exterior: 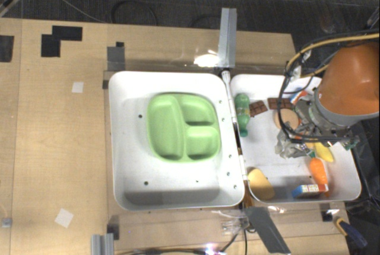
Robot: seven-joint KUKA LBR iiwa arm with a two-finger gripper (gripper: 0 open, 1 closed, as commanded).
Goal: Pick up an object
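Observation:
My gripper (pixel 292 146) hangs low in the right bin (pixel 267 129), under the orange band of the arm (pixel 353 82). Just right of it lie a yellow piece (pixel 324 152) and an orange carrot-shaped object (pixel 319 171). A green bottle-like object (pixel 242 111) lies along the bin's left wall. Two small brown pieces (pixel 257 108) sit near the back. A tan round object (pixel 260 184) rests at the front left corner, and a small blue and white item (pixel 309 190) lies at the front. The arm hides part of the bin.
The left bin (pixel 127 129) holds a green divided tray (pixel 183 126). A metal post (pixel 227 37) stands behind the divider between the bins. Cables (pixel 303 58) loop off the arm at the right bin's back right.

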